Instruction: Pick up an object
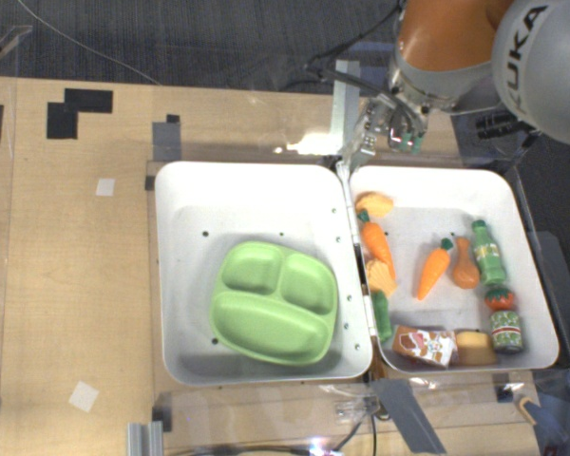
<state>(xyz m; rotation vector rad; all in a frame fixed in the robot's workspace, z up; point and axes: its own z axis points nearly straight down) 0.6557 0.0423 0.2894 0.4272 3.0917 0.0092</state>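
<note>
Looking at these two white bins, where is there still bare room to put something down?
The left bin has bare floor along its back wall and left side, around the green divided plate. In the right bin, the back right corner and the patch between the two carrots are free. Its left wall, front edge and right side are crowded with toy food and bottles.

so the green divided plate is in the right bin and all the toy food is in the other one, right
Not quite. The camera view shows the green divided plate in the left bin, and the toy food, carrots and bottles among it, lies in the right bin.
</note>
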